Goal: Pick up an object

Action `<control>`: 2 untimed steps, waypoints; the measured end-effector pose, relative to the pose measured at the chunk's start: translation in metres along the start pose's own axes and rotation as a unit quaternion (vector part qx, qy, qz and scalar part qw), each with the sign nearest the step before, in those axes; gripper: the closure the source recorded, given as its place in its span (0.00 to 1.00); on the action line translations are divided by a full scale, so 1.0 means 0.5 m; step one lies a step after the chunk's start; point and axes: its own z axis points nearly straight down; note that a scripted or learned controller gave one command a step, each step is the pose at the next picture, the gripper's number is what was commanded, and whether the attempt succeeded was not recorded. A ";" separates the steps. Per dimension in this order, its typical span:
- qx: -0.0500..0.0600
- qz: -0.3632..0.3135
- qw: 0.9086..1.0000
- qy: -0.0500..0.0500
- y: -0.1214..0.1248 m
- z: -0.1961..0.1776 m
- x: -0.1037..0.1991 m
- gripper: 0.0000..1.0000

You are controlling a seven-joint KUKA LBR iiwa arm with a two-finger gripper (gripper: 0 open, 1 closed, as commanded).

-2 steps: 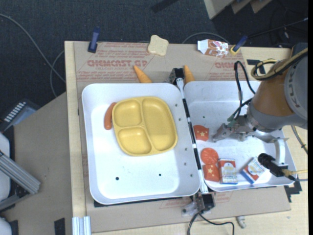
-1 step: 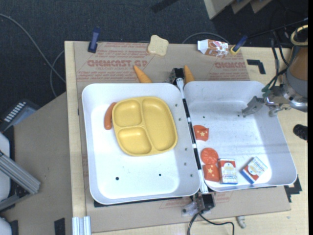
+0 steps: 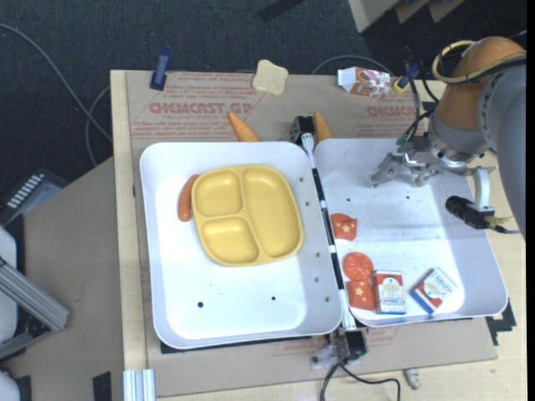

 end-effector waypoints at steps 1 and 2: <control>0.001 0.001 1.000 0.000 -0.193 -0.002 0.090 0.00; -0.001 0.001 1.000 -0.002 -0.154 -0.003 -0.058 0.00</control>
